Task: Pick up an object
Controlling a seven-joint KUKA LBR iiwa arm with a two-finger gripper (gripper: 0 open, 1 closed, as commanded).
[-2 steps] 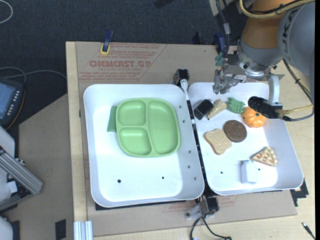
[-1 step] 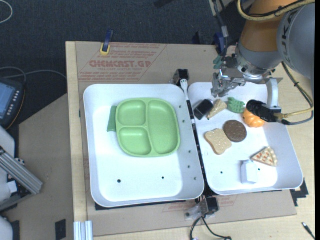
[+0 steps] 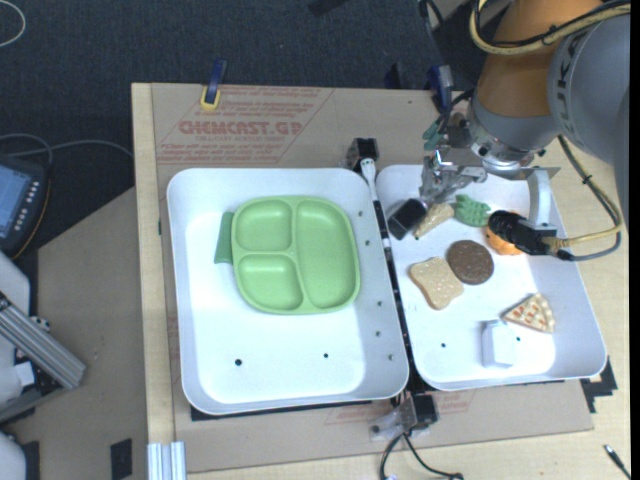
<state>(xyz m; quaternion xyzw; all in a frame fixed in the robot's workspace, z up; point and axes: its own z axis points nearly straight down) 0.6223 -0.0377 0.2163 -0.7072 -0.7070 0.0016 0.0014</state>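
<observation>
My gripper (image 3: 440, 193) hangs over the back left part of the right bin (image 3: 570, 353), its metal fingers pointing down. Right below and beside the fingers lie a tan piece (image 3: 432, 220) and a black object (image 3: 404, 217). A green toy (image 3: 470, 209) sits just to the right of the fingers. Further forward in that bin are a bread slice (image 3: 436, 281), a brown round cookie (image 3: 469, 262), a pizza slice (image 3: 529, 314), a white block (image 3: 497, 345) and an orange item (image 3: 503, 238). I see nothing clearly lifted between the fingers.
The left bin (image 3: 200, 348) holds a green divided plate (image 3: 296, 254). A yellow cable (image 3: 590, 238) and black connector (image 3: 530, 233) trail across the right bin's back right. Brown cardboard (image 3: 250, 118) lies under both bins.
</observation>
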